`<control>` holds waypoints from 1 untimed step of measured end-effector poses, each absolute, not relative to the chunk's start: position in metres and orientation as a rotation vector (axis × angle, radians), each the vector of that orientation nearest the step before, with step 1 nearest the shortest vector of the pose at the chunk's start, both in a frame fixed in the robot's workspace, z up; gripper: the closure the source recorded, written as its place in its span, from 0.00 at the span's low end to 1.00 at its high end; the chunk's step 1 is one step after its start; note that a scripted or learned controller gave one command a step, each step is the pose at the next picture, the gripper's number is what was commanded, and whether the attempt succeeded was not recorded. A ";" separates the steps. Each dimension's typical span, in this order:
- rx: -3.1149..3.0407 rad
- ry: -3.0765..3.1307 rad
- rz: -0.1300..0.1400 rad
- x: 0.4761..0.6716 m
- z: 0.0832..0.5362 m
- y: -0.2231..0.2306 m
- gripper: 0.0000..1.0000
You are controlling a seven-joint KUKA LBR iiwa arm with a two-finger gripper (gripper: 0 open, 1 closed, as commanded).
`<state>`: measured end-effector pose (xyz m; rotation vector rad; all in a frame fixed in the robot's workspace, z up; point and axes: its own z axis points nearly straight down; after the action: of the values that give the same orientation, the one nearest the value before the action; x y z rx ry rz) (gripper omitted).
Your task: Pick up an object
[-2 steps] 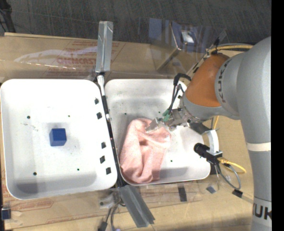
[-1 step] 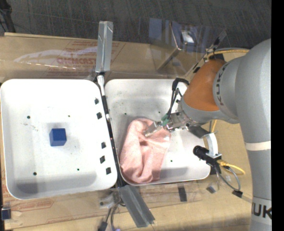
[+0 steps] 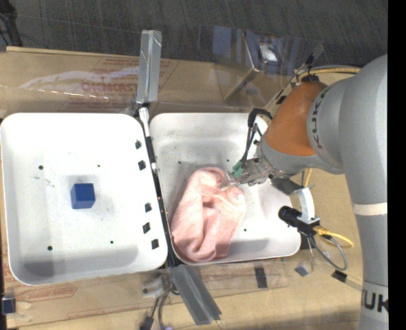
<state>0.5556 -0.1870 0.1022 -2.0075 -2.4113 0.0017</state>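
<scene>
Pink terry-like fabric, a crumpled cloth (image 3: 206,215), lies in the right bin (image 3: 189,133), filling the bin's lower middle and running from about its centre down toward six o'clock, where its bottom fold presses against the near wall. Its upper corner, at roughly one o'clock on the cloth, sits right under the gripper (image 3: 243,175). The tool's tip is touching or just above that corner, but the wrist hardware hides it, so I cannot tell how the tool is set or whether any fabric is caught in it.

The cloth looks flat on the bin floor everywhere else, with no part visibly lifted. My judgement is that the pick is at the contact stage: the approach is done, while a sure hold and the lift are left to do.

The arm (image 3: 340,126), grey with its orange band, comes in from three o'clock over the right bin's edge, with cables trailing near four o'clock.

Across the divider, at nine o'clock from the cloth, the left bin (image 3: 24,136) holds a small blue cube (image 3: 83,195) near its centre, well apart from the gripper and untouched. Both bins rest on a brown cardboard sheet (image 3: 72,81).
</scene>
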 end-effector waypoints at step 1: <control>-2.021 -2.405 0.000 0.592 0.202 -0.136 1.00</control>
<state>0.5917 -0.1364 0.2020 -2.0205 -2.4050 0.0000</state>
